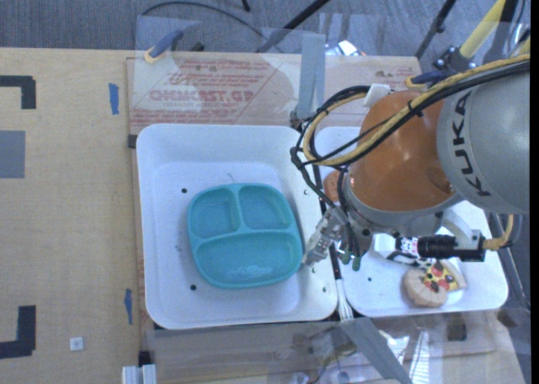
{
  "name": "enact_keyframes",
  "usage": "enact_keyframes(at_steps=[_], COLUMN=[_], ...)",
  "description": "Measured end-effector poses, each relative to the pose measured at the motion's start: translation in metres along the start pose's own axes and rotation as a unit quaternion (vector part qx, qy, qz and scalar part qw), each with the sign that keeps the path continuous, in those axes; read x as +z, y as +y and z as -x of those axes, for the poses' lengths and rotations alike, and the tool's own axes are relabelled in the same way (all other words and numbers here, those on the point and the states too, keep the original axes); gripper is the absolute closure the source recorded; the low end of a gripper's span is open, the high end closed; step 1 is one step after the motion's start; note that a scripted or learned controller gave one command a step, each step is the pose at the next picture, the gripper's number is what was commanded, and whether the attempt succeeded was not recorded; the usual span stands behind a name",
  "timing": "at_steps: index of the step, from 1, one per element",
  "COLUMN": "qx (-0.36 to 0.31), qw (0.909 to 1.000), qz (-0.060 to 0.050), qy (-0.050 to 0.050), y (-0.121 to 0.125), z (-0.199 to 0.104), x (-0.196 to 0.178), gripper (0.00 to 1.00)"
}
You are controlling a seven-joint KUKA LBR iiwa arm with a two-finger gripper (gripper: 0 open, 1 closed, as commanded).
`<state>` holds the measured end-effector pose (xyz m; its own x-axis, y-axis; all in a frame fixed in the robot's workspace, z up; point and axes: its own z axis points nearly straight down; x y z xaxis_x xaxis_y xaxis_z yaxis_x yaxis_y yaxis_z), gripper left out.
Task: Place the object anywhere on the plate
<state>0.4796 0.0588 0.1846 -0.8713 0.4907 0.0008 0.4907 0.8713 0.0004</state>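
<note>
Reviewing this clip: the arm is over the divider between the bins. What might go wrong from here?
1. The gripper sits close to the teal plate at its right rim; any sideways move may nudge or tip the plate.
2. The pizza-slice toy lies in the right bin, apart from the gripper, so a release here would likely put nothing on the plate.
3. The yellow and black cables loop near the bins' divider and may snag.

Two white bins sit side by side on a bench (67, 205): the left bin (160, 231) and the right bin (484, 290). Behind the left bin lies a clear sheet (210, 92) with red print. Blue tape (114, 98) sticks just left of that sheet.
</note>
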Motion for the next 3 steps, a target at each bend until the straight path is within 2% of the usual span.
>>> enact_keyframes(at_steps=[1, 2, 3], qx=[-0.006, -0.143, -0.208], qw=[1.0, 0.9898, 0.9782], qz=[0.001, 0.001, 0.0], qy=[-0.001, -0.003, -0.001], y=[0.097, 0.13, 0.059], z=[0.017, -0.002, -0.033], x=[0.015, -0.136, -0.049], gripper=[1.0, 1.0, 1.0])
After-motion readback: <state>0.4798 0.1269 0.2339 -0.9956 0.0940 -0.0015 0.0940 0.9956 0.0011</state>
